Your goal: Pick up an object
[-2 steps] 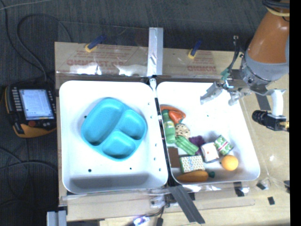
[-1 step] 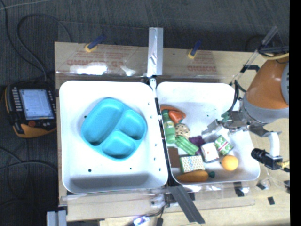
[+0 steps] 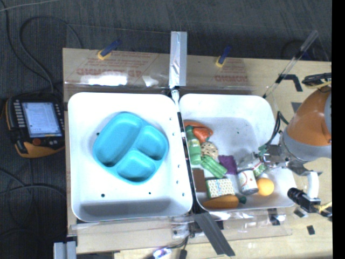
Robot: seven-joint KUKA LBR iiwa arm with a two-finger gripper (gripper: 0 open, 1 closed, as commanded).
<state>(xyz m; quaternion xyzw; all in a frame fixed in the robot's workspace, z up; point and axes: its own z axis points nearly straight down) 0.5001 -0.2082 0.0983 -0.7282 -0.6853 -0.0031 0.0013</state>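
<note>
The two-finger pincer (image 3: 262, 156) is seen low over the right shallow white bin (image 3: 232, 106); whether it is parted or closed cannot be told. Just below it lie a small white can (image 3: 248, 181) and an orange ball (image 3: 264, 187). To its left, green plastic pieces (image 3: 207, 162) are crowded. The left white bin (image 3: 86, 104) holds a blue three-compartment tray (image 3: 131, 146).

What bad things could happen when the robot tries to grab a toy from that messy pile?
1. The toys lie packed together in the right bin, so the gripper might bump or drag a neighbour. The small can touches the orange ball.
2. The orange ball is round, so it could probably roll away or slip out of a squeeze.
3. The gripper sits close to the bin's right wall, so the arm might scrape the rim.
</note>
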